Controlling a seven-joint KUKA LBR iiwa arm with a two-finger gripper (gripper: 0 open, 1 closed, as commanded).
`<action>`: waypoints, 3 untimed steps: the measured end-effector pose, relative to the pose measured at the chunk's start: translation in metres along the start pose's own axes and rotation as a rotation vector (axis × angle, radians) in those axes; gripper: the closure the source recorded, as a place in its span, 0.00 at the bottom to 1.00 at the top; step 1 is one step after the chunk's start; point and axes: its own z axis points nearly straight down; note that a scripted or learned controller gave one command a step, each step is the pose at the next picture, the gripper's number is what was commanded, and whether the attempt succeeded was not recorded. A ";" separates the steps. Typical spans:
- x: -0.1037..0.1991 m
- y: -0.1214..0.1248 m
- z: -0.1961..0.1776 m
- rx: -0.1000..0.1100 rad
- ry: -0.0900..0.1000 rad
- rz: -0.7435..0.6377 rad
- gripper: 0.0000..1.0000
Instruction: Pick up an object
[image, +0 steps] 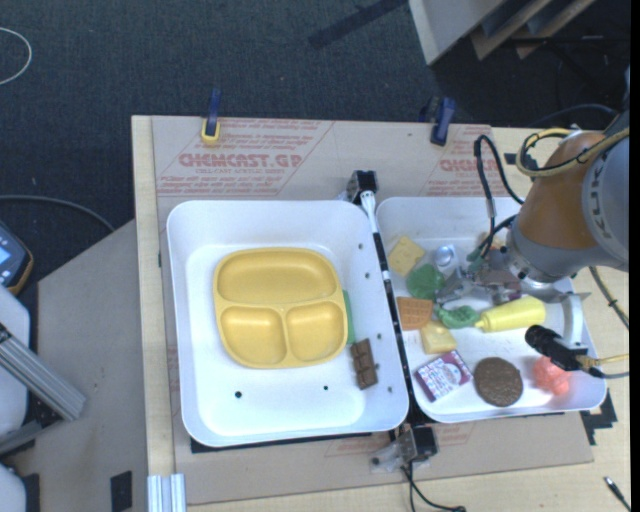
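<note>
While the arm (560, 215) reaches in from the right, its gripper (462, 290) sits low over the middle of the right bin (450, 215). Clutter and the wrist hide its tip, so I cannot tell if it is released or clamped on anything.

Every loose object near it lies in this bin. A green lump (424, 281) lies just left of the gripper, and a second green piece (460, 317) lies just below it. Whether the gripper touches either is unclear. A pale wedge (405, 255) lies at the upper left, near the bin's wall. An orange square (413, 312) lies below the green lump, against the left wall. A small yellow block (438, 338) lies just below that square. A long yellow tube (512, 316) lies right of the second green piece, pointing toward the right wall. Along the near edge lie a maroon packet (441, 375), a brown disc (497, 381) and a pink thing (551, 377), in that order from left to right.

The left bin (185, 300) holds a yellow plate (280, 305) with three compartments, lying flat near its middle. A thin green strip (347, 315) lies along the plate's right edge. A brown bar (363, 363) lies just off the plate's lower right corner, near the bin's right wall.
</note>
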 end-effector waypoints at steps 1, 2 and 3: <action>0.000 0.000 -0.012 -0.003 -0.001 0.001 1.00; 0.002 0.006 -0.055 -0.008 -0.004 -0.001 1.00; -0.006 0.011 -0.103 -0.008 -0.004 0.000 1.00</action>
